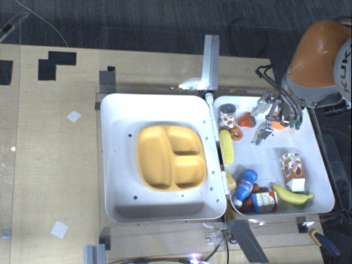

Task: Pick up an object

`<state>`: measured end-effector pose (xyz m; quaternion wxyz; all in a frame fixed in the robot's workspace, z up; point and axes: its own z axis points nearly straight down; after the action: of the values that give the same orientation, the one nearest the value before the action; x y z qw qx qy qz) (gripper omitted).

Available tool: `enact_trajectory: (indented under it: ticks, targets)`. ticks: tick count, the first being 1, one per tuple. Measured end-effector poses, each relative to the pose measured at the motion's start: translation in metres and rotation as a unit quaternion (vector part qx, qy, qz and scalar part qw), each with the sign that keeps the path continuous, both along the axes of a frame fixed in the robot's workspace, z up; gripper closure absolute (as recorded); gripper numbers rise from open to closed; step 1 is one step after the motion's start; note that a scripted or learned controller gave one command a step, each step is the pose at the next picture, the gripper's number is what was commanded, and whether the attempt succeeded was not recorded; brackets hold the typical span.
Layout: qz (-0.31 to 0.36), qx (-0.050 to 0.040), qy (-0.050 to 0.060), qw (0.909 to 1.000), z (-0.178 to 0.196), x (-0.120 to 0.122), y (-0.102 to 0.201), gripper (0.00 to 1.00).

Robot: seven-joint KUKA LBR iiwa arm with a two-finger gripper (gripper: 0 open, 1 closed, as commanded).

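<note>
My gripper (263, 126) hangs over the back part of the right bin (319, 147), its fingers (258, 138) pointing down and to the left, open with nothing between them. An orange-red toy (246, 120) lies just left of it, and an orange piece (279, 124) shows right behind it. A small can (227, 114), an orange ring (236, 135) and a corn cob (226, 146) lie along the bin's left wall. Near the front lie a blue bottle (246, 181), a red can (264, 201), a banana (292, 194) and a brown-and-white carton (291, 169).
The left bin (118, 120) holds a yellow divided plate (169, 157). A metal post (211, 62) stands behind the divider between the bins. The arm's orange band (316, 51) looms over the right bin's back right corner.
</note>
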<state>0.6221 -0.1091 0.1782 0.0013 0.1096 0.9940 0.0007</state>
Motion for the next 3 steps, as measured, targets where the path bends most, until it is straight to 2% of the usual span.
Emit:
enact_trajectory:
  ticks: [1,2,3]
  targets:
    - [-0.077,-0.0008,-0.004,0.9970,-0.025,0.024,-0.058,0.00]
    - [-0.168,-0.0001,-0.003,0.9857,-0.076,0.035,-0.063,0.00]
    - [-0.116,-0.0014,-0.006,0.9932,-0.080,0.033,-0.097,0.00]
